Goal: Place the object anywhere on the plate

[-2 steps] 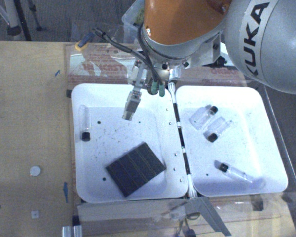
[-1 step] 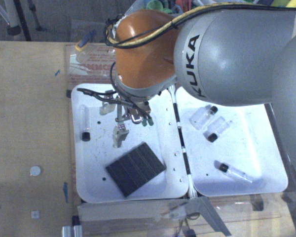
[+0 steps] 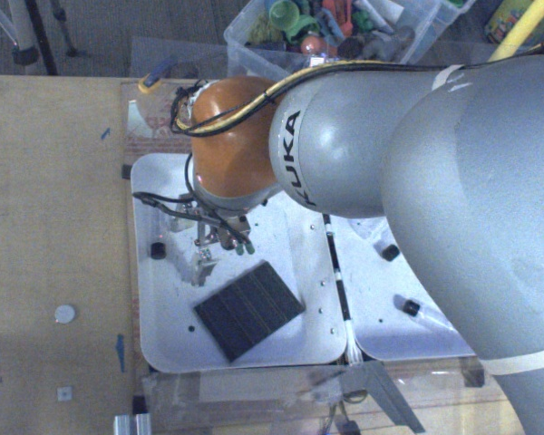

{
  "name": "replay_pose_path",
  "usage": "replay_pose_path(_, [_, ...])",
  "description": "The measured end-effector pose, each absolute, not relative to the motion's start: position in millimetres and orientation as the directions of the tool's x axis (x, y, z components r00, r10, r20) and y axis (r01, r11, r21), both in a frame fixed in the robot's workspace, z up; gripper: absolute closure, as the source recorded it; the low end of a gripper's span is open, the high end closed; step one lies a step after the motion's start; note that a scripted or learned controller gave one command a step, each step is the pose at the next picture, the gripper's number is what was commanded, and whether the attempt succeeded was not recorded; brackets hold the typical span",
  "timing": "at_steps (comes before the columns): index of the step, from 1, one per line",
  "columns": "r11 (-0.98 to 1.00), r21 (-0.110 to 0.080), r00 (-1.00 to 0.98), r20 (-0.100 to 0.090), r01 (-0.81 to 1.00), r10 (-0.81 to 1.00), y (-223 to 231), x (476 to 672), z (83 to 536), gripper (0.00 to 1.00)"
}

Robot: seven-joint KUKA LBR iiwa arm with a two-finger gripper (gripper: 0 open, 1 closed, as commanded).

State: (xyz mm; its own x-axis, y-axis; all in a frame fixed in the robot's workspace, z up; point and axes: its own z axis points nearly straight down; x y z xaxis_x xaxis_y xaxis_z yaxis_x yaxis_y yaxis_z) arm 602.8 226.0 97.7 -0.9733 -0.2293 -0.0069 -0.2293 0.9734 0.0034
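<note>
A dark grey, ribbed square plate [image 3: 249, 309] lies flat in the front part of the left white bin [image 3: 163, 352]. My gripper [image 3: 205, 259] hangs under the orange wrist band, just above and behind the plate's far-left corner, pointing down at the bin floor. A small black object [image 3: 158, 250] sits on the bin floor to the gripper's left, apart from it. Nothing shows on top of the plate.
The big grey arm covers much of the right bin [image 3: 408, 343], where two small dark pieces [image 3: 389, 252] [image 3: 408, 307] lie. A clear tub of toys [image 3: 344, 12] stands behind the bins. Bare wooden bench [image 3: 54, 198] stretches left.
</note>
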Motion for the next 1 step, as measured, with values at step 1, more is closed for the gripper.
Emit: replay_pose_path(1, [0.951,0.002,-0.951,-0.013,-0.309,-0.309,225.0,590.4,91.1,0.00])
